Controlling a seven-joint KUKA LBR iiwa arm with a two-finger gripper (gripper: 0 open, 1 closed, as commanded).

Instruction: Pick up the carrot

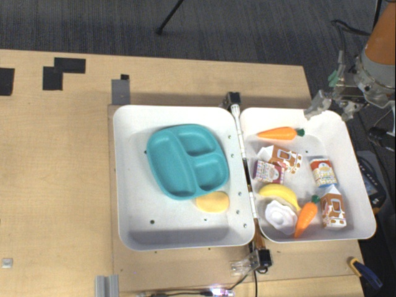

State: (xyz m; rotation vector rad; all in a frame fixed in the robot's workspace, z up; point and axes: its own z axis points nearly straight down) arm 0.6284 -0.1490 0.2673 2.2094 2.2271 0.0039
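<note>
Two white bins on wooden bench, grey carpet beyond.

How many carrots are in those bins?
2, both in the right bin: one carrot lies along its far edge, the other carrot sits at its near edge by the banana.

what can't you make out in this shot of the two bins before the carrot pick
- Pincer at the right bin's far corner, camera view: too small and cluttered to tell whether it is open or shut.
- Arm: cut off by the top and right edges.
- Cartons: print too small to read.
- Second carrot: lower end tucked against a white thing whose kind is unclear.
- Carrot: fully visible.
</note>
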